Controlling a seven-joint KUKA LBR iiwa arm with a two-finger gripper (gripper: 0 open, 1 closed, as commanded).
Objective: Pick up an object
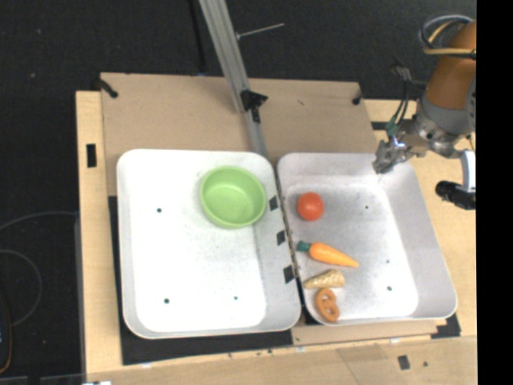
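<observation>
Your two bins are smooth white trays with rounded corners, side by side on a tan board. The left bin point(144, 295) carries a lime-green bowl point(232, 196), round, glossy, plastic-looking, near its upper right corner. The right bin point(417, 239) holds four small pieces along its left side: a round red tomato point(310, 206), an orange carrot point(330, 254) tapering to the right with a green stub, a pale tan wedge point(325, 279) with a rough surface just below it, and an orange pretzel-shaped piece point(327, 303) at the lower left corner.

Your gripper point(387, 159) sits over the right bin's upper right corner, grey metal under the orange-banded arm point(449, 79). You cannot tell from this angle whether its jaws are spread or pressed together. Nothing is seen between them. The tomato, the nearest piece, lies well apart, down and left; the other pieces are farther still.
</observation>
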